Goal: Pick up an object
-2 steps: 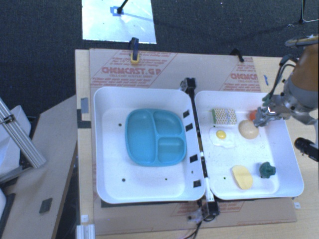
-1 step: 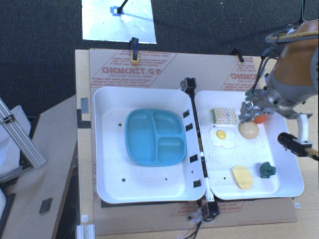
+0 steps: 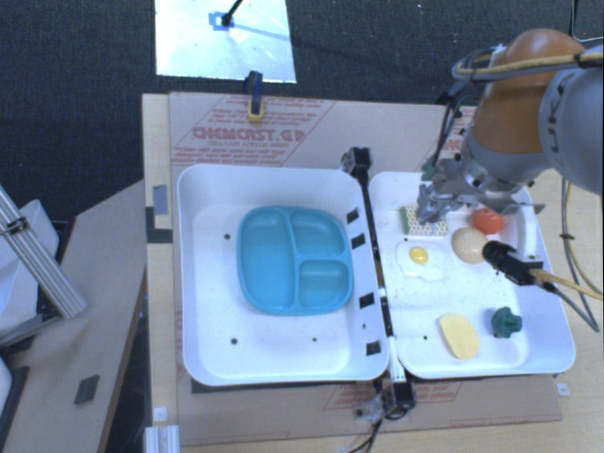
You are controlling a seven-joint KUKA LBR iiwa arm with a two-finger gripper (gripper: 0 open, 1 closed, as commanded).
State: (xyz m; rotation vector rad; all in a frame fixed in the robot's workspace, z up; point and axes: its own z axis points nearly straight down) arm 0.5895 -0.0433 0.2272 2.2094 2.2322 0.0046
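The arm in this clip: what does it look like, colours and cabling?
The arm is grey with a rounded orange band above the wrist. Thin cables loop along the orange section. The gripper is a small grey metal unit.

The grey arm with its orange band point(image 3: 514, 92) reaches over the right shallow white bin point(image 3: 557, 347), its two-finger gripper point(image 3: 432, 204) pointing down near that bin's far left corner.

Robotics lab — white bins point(image 3: 283, 182), test bench point(image 3: 156, 159)

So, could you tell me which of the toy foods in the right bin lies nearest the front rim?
The yellow piece; the fried egg lies farther back.
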